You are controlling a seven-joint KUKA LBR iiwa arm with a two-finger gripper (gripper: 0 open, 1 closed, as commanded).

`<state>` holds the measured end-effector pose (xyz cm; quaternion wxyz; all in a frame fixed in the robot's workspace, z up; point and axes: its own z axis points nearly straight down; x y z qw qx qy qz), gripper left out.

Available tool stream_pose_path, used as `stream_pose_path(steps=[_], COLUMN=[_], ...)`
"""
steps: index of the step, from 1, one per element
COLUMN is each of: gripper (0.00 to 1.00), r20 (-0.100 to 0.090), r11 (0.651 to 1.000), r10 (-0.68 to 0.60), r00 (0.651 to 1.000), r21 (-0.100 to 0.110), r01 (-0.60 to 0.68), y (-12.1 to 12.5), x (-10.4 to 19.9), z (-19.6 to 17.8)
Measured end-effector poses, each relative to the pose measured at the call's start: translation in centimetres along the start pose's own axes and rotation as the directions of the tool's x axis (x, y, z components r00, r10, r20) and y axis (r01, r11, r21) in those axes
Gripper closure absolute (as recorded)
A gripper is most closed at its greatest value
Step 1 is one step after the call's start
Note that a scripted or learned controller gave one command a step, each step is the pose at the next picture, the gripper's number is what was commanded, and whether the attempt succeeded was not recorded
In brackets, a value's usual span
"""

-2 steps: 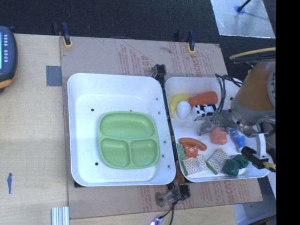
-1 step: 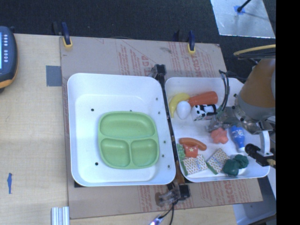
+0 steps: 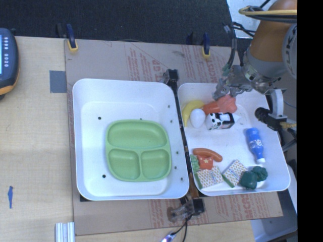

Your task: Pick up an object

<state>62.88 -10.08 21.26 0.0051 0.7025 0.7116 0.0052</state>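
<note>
Two shallow white bins sat side by side on a sheet of brown cardboard clamped over the pale wooden bench. The left bin (image 3: 88, 135) was smooth, glossy plastic with rounded corners, and it carried a matte green divided plate (image 3: 137, 150), one long compartment above two smaller ones. Bare white floor ringed the plate on all sides.

The right bin (image 3: 275, 155) was busier. Near its upper left lay a curved yellow piece (image 3: 190, 108) with a white egg-shaped thing (image 3: 197, 118) touching it, and just beside that a small black-and-white blocky toy (image 3: 221, 120). A soft-looking orange-red piece (image 3: 221, 106) lay just above the toy. The gripper (image 3: 225, 87) hung right over the orange-red piece's upper edge, its dark metal tip close to it or touching; from where I stood I couldn't make out how wide it was spread or whether it had hold of anything.

Lower down lay an orange sausage shape (image 3: 208, 154) with a red piece beneath it, two flat speckled squares with green edges (image 3: 222, 175), and a crumpled dark green lump (image 3: 253, 177) tight against the bottom rim. A blue bottle with a white cap (image 3: 255, 144) lay on its side toward the right wall, well apart from the rest, with open floor between it and the toy.
</note>
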Motion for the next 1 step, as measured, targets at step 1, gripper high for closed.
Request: stream_pose_path(steps=[1], gripper=[1.00], r20=[-0.001], r11=[1.000], r10=[0.003], r00=[1.000], r21=[0.018], r01=[-0.003], y=[-3.54], x=[6.19], z=[-1.85])
